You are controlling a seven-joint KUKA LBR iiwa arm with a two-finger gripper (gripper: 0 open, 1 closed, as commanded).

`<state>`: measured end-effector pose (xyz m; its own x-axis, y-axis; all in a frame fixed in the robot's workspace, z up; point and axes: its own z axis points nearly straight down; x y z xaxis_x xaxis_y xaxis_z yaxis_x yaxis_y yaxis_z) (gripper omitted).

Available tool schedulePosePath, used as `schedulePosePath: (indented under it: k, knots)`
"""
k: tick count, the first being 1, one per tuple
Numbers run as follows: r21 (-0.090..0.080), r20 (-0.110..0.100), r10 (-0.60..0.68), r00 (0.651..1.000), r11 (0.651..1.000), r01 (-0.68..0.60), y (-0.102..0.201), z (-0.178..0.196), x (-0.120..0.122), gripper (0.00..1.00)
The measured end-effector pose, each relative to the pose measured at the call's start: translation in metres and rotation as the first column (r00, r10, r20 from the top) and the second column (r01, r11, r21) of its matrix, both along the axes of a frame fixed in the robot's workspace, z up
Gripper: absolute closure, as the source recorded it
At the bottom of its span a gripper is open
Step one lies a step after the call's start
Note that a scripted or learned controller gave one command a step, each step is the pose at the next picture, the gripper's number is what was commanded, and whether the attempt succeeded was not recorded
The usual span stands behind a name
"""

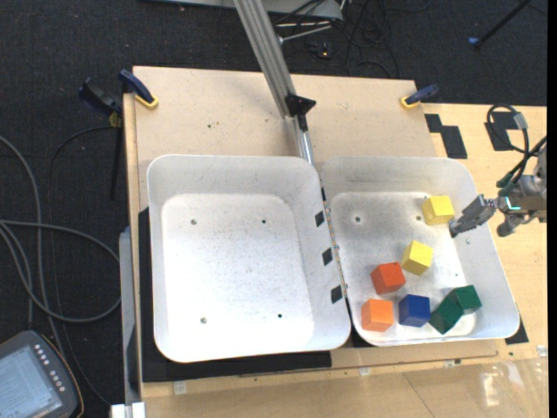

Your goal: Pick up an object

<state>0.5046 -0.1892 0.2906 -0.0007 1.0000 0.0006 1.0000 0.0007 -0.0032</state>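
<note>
The two-finger gripper (489, 214) hung over the right white bin's (383, 179) right rim, fingers apart and holding nothing, beside a yellow cube (438, 208). The other coloured blocks crowded the near right corner, leaving the bin's left half open.

- Yellow block (438, 208), lying flat at the far right of the right bin (348, 320).
- Second yellow block (419, 257), tilted, nearer and a little left.
- Red block (388, 277), just left of it.
- Orange block (377, 314), near edge, below the red.
- Blue block (415, 310), right beside the orange.
- Two green blocks (455, 307), touching, at the near right corner.
</note>
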Motion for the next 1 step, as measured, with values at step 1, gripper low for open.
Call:
schedulePosePath:
  k: [1]
  knots:
    - [-0.001, 0.004, 0.0, 1.0, 1.0, 0.0, 0.0001, 0.0018, 0.0006, 0.0]
